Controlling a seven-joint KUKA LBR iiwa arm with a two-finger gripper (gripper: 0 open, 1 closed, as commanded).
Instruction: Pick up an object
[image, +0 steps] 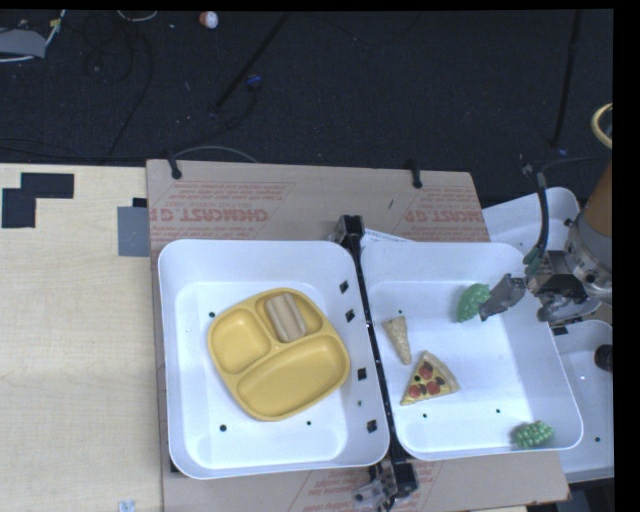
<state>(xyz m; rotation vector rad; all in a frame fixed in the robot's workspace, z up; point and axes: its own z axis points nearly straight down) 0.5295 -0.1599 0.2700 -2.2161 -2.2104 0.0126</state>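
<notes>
On my screen, the left bin (190, 290) holds a yellow tray (250, 385). In the right bin (450, 262) lie a cone (398, 338), a pizza slice (430, 379) and a green toy (473, 301). Nothing is lifted yet. The hand (525, 296) sits just beside that toy; I can't tell its spread.

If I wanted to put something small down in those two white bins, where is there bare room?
Left bin: the yellow divided plate takes the middle; bare floor remains along the near edge and left side. Right bin: bare floor between the pizza slice and the green piece in the near corner. It is crowded around the other green piece, beside the pincer.
</notes>
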